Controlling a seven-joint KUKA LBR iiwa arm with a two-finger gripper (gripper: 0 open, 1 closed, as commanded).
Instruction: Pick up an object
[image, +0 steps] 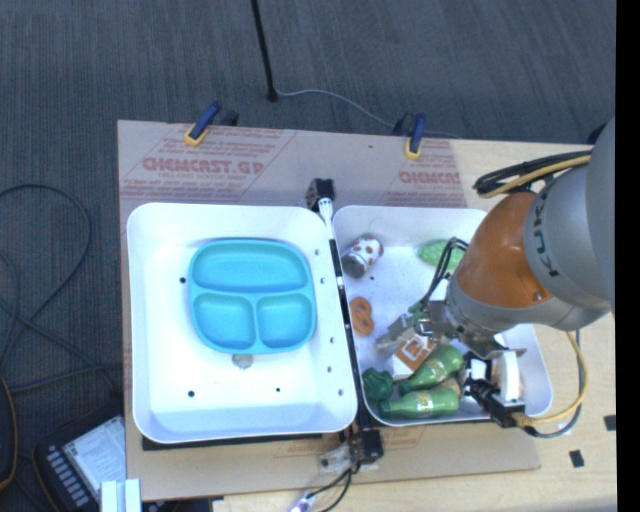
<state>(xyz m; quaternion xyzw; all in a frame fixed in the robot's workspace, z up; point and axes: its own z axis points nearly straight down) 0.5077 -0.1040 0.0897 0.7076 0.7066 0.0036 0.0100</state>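
Note:
My gripper (412, 334) hangs low over the middle of the right bin (400, 222), reaching in from the right under the orange-banded wrist. Just below it lies a small orange and white object (412, 351), touching or nearly touching the gripper. Two green bottles (436, 368) (420, 404) lie along the bin's front, with a dark green piece (377, 382) at their left. An orange ring-shaped item (361, 315) lies by the bin's left wall. A grey-brown ball (362, 253) sits at the back left, and a pale green object (437, 252) at the back, partly behind the arm.
The left bin (160, 300) holds a blue divided tray (251, 294) with a tiny object (242, 360) at its front edge. The arm's bulk covers the right bin's right half. Two clamps (205, 122) (414, 136) hold the board at the back.

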